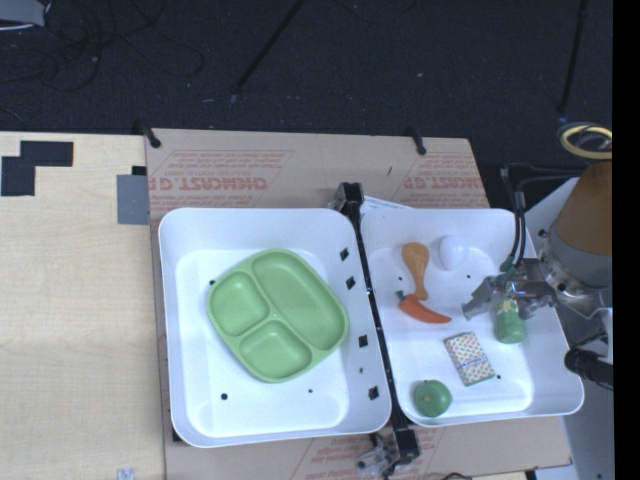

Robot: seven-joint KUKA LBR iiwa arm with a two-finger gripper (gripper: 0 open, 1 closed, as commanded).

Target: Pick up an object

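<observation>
A: Start at the left of the frame. What do you see?

B: The left bin [190,258] holds a green divided plate [277,313], lying flat near its middle. Nothing there is easy for you to pinch.

A: And the right bin [545,393]?

B: Moving rightward you meet a tan wooden spoon-like piece [416,266], an orange carrot [426,313] just below it, a white ball-like thing [455,252] at the upper centre, a green apple [433,398] at the lower edge and a patterned packet [470,358] beside it.

A: Where is the claw?

B: The claw [503,303] hangs at centre right of the frame, above a small green bottle [510,325]. I cannot tell how wide it stands, nor whether it grips anything.

A: How would the bottle handle?

B: It looks light, stiff and smooth, so probably slippery. You would do best to take it across its body.
</observation>
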